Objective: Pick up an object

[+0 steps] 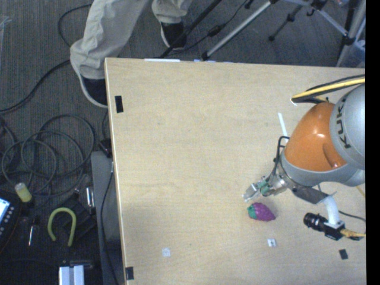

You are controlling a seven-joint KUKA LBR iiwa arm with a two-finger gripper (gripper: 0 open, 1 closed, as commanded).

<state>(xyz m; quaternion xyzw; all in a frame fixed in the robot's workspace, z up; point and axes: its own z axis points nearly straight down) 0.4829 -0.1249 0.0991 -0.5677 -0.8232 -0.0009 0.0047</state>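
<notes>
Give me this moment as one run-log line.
stage: approach | gripper: low over bench, just above purple object, nothing seen between fingers | object: lying on tan surface, not lifted

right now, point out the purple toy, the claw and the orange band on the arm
purple toy [261, 212], camera view, middle of its purple body
claw [256, 190], camera view, between its fingertips, just above the toy
orange band [314, 138], camera view, middle of its rounded orange shell

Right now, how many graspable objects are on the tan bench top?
1. A small purple, rounded toy with a green end lies near the lower right of the tan wooden bench top, just below the gripper. More could sit hidden under the arm's orange band.
</notes>
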